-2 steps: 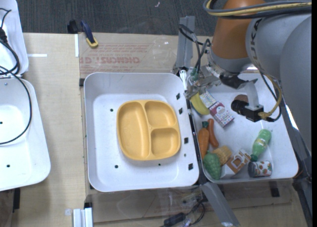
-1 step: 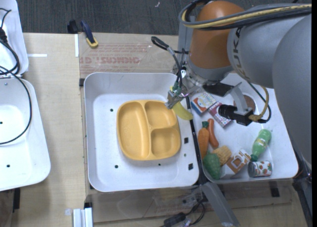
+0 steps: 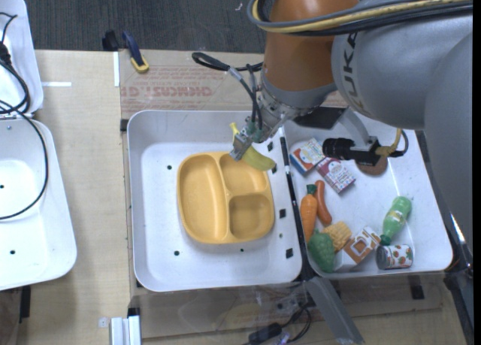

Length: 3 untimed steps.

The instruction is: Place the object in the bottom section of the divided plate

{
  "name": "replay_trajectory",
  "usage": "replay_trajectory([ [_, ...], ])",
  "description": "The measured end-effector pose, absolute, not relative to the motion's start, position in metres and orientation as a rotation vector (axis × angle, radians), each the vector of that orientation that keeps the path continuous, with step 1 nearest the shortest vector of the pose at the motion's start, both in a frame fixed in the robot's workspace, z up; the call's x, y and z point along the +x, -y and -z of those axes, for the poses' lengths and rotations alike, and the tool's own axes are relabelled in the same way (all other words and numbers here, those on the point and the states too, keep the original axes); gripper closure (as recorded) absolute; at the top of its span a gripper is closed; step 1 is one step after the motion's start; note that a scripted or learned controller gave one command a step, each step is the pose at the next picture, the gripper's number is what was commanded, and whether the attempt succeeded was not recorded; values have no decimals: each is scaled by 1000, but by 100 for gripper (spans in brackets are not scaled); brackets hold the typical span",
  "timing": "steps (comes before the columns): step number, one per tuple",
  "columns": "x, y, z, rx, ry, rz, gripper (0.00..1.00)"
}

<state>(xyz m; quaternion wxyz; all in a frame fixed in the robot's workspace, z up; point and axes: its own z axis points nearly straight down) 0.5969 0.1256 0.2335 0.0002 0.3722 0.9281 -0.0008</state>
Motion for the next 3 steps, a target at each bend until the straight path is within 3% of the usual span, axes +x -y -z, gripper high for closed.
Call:
replay_trajectory([
  [1, 569, -202, -251, 937, -2998, 2, 100],
  [2, 570, -161, -241, 1053, -2962, 5, 100],
  [3, 589, -167, -354, 1306, -2858, 6, 100],
])
